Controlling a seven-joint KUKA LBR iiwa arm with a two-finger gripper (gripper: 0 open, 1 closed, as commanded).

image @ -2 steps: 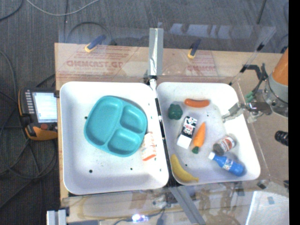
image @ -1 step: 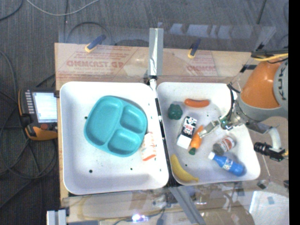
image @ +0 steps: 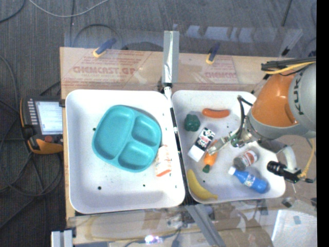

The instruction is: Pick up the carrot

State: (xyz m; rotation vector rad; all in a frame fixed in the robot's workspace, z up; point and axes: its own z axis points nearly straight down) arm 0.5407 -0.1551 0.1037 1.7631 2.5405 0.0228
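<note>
Yellow banana [image: 200,187] lies by the small orange carrot [image: 209,159]; gripper [image: 218,144] grip unclear; arm reads "KU"; board reads "CHEMCAST".

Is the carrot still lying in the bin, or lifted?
Cannot tell for sure. The carrot is in the right bin, directly under the gripper, apparently resting on the floor.

Arm [image: 300,104]: rounded grey housing, smooth finish. A broad orange band [image: 272,109] wraps the segment above the wrist; just beside the band the grey shell carries dark lettering, partly cut off, reading "KU". Black and yellow cables [image: 288,66] run along the housing above the orange band. Below the band, a thin dark cable [image: 240,109] loops toward the end effector [image: 218,144], a slim metallic assembly with a small green detail; finer parts too small to tell.
</note>
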